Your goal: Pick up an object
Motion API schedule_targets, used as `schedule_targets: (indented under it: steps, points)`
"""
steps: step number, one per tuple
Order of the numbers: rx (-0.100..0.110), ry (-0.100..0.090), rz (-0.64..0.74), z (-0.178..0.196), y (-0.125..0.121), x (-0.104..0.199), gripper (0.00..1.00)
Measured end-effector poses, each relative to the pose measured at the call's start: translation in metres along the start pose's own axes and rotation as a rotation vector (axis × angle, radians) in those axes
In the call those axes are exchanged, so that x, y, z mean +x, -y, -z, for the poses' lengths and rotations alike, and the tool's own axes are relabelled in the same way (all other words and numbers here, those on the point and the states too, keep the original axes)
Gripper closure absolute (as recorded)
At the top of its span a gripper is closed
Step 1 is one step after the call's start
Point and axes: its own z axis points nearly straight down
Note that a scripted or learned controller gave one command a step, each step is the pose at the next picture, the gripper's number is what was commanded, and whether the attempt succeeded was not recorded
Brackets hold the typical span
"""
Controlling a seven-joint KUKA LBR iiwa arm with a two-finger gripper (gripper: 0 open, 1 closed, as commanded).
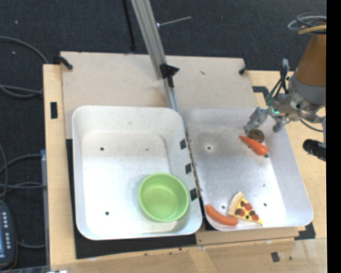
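Toy carrot (254,145) at two o'clock in right bin (284,169), just below gripper (265,120). Probably light, stiff, smooth plastic; best pinched across thick middle. Gripper state: cannot tell.

Right bin (284,169) middle open; carrot (254,145) far right, pizza slice (244,208) and sausage (220,215) near edge; green bowl (163,196) blocks left bin (102,147) near-right.
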Motion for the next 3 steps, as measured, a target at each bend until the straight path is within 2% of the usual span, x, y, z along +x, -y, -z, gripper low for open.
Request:
schedule_targets:
  steps: [1, 2, 3]
  points:
    - [0.006, 0.000, -0.004, -0.061, 0.005, 0.003, 0.00]
    - [-0.015, 0.007, -0.005, -0.092, 0.001, -0.001, 0.00]
    - [-0.017, 0.008, -0.004, -0.082, 0.000, -0.001, 1.00]
